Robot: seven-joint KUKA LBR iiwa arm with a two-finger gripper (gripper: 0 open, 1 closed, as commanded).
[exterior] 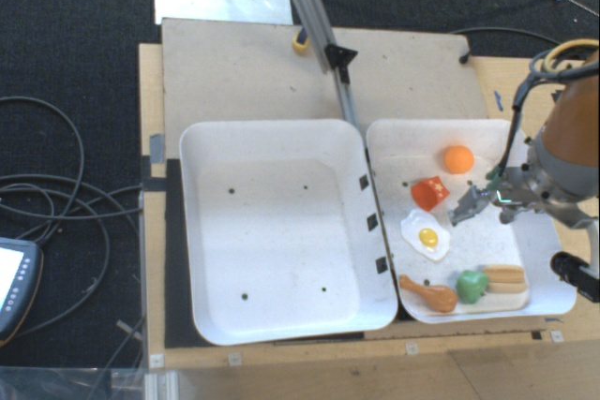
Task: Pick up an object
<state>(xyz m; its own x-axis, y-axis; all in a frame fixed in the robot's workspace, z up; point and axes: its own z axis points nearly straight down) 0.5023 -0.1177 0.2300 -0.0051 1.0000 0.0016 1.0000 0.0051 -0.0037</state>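
Cube point(430, 193), red, sits in the right bin point(394, 138) just left of the gripper point(466, 207), whose spread I cannot tell. Egg point(427, 237) lies just below the cube, drumstick point(429, 292) lower still; ball point(458, 159) up-right, hotdog point(503, 277) lower right. A descent could nudge the cube or catch the egg's edge.
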